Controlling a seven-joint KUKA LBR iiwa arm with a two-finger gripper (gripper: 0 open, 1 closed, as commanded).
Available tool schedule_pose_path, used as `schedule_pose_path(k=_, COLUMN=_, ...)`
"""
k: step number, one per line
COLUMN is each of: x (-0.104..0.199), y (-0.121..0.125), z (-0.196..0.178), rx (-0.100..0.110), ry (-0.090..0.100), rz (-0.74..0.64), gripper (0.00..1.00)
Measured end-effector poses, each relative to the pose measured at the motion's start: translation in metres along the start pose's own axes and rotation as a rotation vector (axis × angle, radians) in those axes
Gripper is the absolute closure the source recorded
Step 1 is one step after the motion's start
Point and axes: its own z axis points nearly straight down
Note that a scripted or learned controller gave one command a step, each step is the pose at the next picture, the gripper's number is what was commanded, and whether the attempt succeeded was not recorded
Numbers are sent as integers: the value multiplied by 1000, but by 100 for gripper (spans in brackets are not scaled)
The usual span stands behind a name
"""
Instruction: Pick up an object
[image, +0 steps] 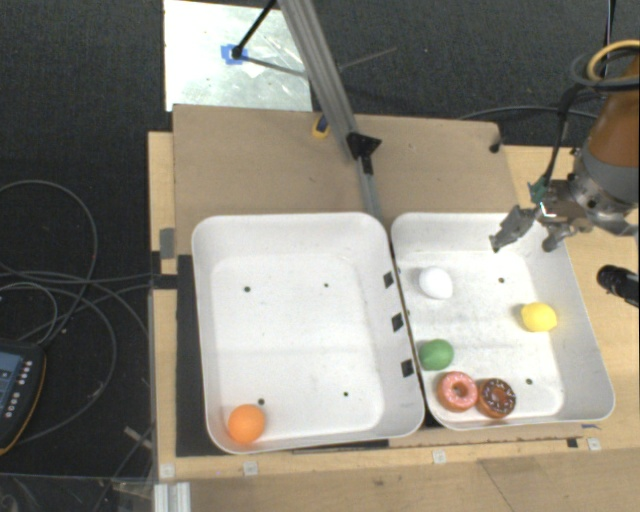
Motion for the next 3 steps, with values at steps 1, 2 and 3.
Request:
schedule_pose_path(k=1, x=0, y=1, z=-2, rx=-4, ry=-1, rz=-1, gripper=0)
schedule_pose_path(k=2, x=8, y=-4, z=46, rx=0, ry=0, rz=2, gripper=0)
schedule_pose_path(k=3, x=9, y=-5, z=109, rx=2, ry=0, rz=4, gripper=0)
